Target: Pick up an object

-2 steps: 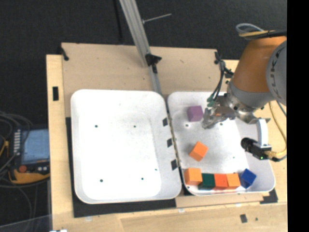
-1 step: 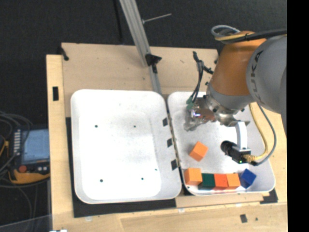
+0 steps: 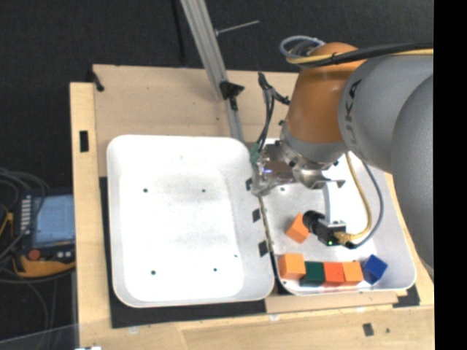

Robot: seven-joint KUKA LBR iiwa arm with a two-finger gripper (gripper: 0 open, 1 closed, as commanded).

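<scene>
Over the right bin, close to its left wall, the claw hangs beneath the grey arm; cannot tell how far open it is, or whether it has hold of anything; tilted orange block just beside it; row along the near wall: orange block, green block, red-orange block, blue block.
</scene>
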